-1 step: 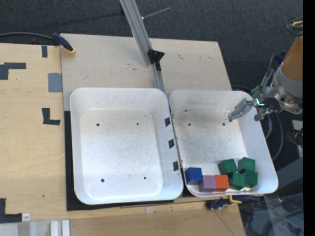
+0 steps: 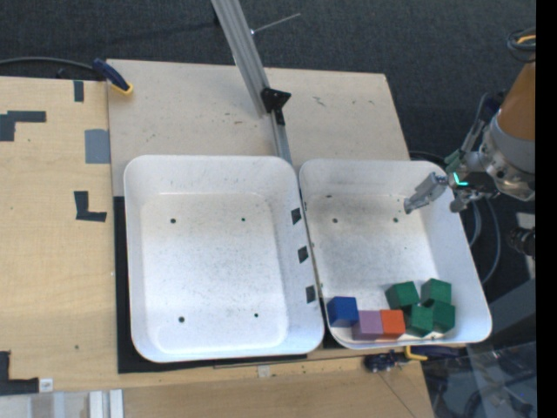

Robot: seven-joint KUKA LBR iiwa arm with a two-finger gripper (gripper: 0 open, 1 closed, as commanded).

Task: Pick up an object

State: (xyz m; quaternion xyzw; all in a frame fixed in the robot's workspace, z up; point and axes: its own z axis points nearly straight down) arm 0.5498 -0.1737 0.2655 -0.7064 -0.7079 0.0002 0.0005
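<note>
Camera view, writing: no brand, label or readable text can be made out on any surface.
Arm: the grey KUKA arm with an orange band [image 2: 525,103] comes in from the right edge, its wrist over the right rim of the right bin, upper half.
Gripper: the two-finger gripper [image 2: 419,197] points left and slightly down, above the upper right part of the right bin floor; one grey finger [image 2: 426,190] is plain, and whether the tool is wide or narrow I cannot tell. Nothing is seen between its fingers.
Right shallow white plastic bin [image 2: 365,190]: holds all the blocks, clustered in its near right corner, well apart from the gripper.
Blue cube [image 2: 343,310]: leftmost, against the near wall.
Purple block [image 2: 371,324]: just beside the blue cube.
Orange block [image 2: 392,322]: touching the purple block.
Green blocks [image 2: 423,305]: several, bunched to the right of the orange one.
Left shallow white plastic bin [image 2: 139,233]: touching the right bin.
Metal pole [image 2: 239,37]: slants from the top edge down to a black bracket [image 2: 276,100].
Wooden bench top [image 2: 52,233]: carries grey and dark tape patches.
</note>
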